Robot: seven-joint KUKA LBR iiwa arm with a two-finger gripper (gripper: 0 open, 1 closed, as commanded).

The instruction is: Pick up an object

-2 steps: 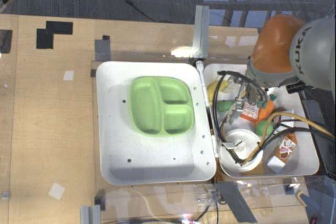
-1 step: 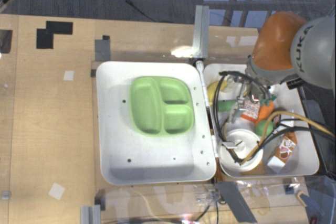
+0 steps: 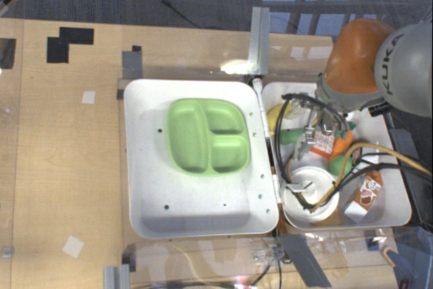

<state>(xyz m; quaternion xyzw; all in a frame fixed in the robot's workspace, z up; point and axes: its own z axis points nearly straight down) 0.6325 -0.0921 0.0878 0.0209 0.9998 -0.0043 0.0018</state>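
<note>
I see the grey arm with its orange band (image 3: pixel 355 54) reaching in from the right and bending down over the right-hand shallow white bin (image 3: pixel 399 210). Its end effector (image 3: pixel 312 145) hangs low inside that bin, wrapped in black cables (image 3: pixel 298 145) that loop around it and trail toward the near side, where a yellow-sheathed cable (image 3: pixel 396 158) runs off to the right. I cannot tell whether it is wide, narrow or holding something: the cables and the wrist cover its tips from this angle.

The things to pick from all lie in the right bin, crowded beneath and around the end effector. At the far left of the bin I make out a yellow rounded object (image 3: pixel 276 117), with a green piece (image 3: pixel 289 137) just near of it. A small red-and-white labelled item (image 3: pixel 323 144) sits right against the end effector, and an orange carrot-like object (image 3: pixel 342 143) lies just to its right. Toward the near side rests a white round bowl (image 3: pixel 312 194), partly crossed by cable. A small carton with brown and white print (image 3: pixel 364 198) lies at the near right corner.

The left-hand shallow white bin (image 3: pixel 145 213) holds a light green divided plastic plate (image 3: pixel 206 135) with three compartments, lying flat at its centre. Both bins sit side by side on the pale wooden desk (image 3: pixel 61 166).
</note>
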